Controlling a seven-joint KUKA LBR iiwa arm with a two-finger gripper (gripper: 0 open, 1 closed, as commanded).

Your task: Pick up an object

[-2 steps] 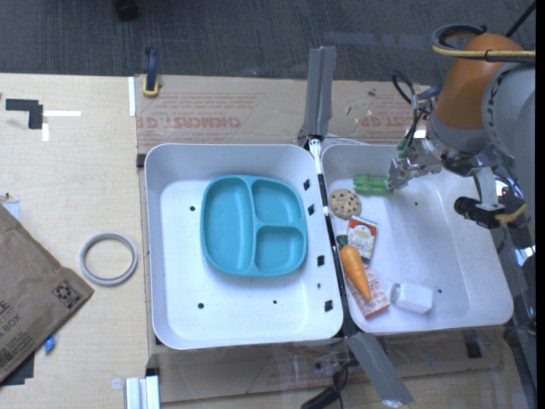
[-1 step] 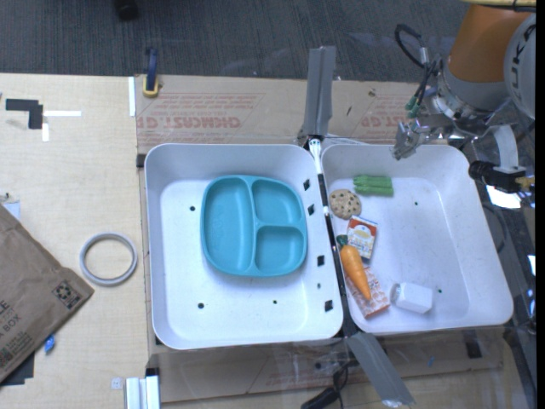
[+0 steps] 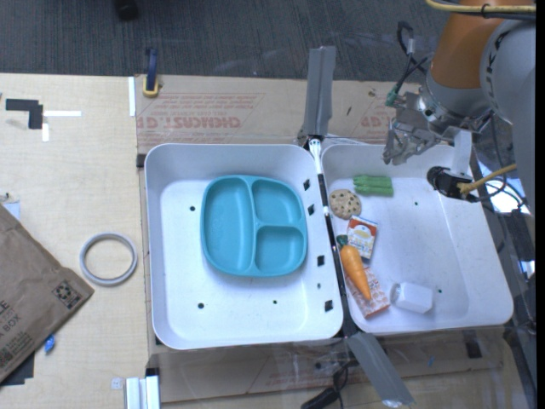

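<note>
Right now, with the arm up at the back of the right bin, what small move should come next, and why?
Probably lower the gripper a little toward the green object, and nudge it left. It hangs above the right bin's back edge with nothing seen between its fingers, and the green piece lies just below and left of it, nearer than the cookie or carrot.

Bright, even light from overhead; soft shadows inside the white bins (image 3: 162, 254), mild glare on their rims, slight softness overall.
</note>
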